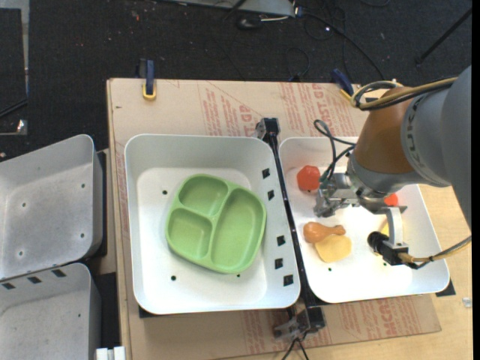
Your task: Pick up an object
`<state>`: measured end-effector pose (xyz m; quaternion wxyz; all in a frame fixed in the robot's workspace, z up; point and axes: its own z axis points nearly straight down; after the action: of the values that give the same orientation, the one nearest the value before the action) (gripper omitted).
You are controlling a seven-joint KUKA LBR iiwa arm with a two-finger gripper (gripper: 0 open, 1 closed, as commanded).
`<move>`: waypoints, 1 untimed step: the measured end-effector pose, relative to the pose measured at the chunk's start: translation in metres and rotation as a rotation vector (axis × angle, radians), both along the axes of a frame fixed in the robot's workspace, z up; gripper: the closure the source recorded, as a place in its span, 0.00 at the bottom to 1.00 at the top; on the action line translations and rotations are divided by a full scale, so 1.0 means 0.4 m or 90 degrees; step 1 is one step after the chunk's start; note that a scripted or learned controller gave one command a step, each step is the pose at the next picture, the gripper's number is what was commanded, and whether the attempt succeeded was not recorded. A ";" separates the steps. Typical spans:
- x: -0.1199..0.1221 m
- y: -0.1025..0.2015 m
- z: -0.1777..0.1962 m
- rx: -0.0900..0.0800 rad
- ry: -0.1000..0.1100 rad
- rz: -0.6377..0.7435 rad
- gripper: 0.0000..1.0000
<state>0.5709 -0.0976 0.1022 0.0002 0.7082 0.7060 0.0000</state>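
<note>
On the left half of the bench, the left bin (142,276) holds one thing, a green divided plate (216,222), lying flat and a little askew near the middle of the floor. It is broad and low, so it offers the arm little to pinch, and it looks an unlikely target.

Across the black divider, the right bin (420,280) carries the small pieces. A red toy (308,177) sits toward the far left corner. Nearer, an orange drumstick-shaped piece (323,232) lies on its side, touching a pale yellow piece (334,249) just beside it on the near side. A small orange-red bit (391,199) peeps out from under the arm, farther right, too hidden to name.

Over these hangs the arm (409,137), reaching in from the right with its orange band above the wrist. The gripper (331,205) points down between the red toy and the drumstick, just above the latter, presumably lined up for a grab there. Whether it is open or closed I cannot tell; the metal parts blur together against the bin floor. Nothing appears caught in it, so the pick looks not yet made.
</note>
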 end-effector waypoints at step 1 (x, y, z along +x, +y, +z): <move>-0.013 -0.019 0.123 -0.001 -0.003 0.000 1.00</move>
<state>0.5657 -0.1053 0.1513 0.0023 0.7079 0.7063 0.0012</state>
